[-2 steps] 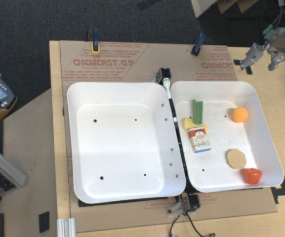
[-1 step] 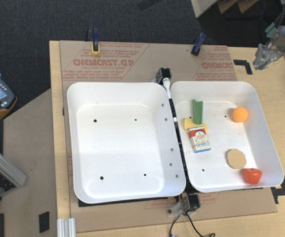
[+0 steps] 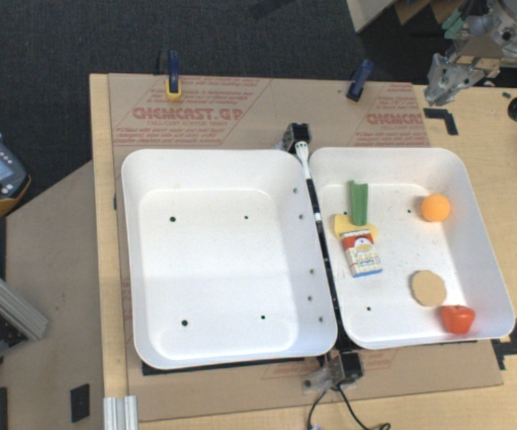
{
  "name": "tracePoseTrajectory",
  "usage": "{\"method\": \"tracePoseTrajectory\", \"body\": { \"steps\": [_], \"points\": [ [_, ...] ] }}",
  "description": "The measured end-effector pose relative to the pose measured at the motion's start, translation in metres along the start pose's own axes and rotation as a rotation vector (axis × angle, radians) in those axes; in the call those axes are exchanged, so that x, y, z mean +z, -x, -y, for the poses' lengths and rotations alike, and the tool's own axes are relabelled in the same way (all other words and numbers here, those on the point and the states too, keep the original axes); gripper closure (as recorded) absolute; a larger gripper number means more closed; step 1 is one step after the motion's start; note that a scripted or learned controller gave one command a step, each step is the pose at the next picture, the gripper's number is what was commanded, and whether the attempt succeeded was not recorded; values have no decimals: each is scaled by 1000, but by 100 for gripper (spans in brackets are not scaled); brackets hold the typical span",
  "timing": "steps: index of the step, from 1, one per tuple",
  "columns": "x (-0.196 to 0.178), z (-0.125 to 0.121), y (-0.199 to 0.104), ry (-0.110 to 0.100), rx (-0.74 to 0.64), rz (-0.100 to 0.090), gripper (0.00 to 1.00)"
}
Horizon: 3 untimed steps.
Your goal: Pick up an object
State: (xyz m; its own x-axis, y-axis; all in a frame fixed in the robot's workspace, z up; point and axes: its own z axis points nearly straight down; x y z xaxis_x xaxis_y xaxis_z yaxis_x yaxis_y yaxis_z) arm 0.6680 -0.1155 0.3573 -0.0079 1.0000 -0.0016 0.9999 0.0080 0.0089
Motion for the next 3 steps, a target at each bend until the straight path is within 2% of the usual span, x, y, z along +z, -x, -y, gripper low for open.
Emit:
{"method": "tracePoseTrajectory", "body": {
  "steps": [1,2,3],
  "points": [
    [94,26,-72,-19,2,-5,100],
    [26,38,-143,-2,1,-3,100],
    [68,0,-241,-7,-1,-5,100]
  ]
}}
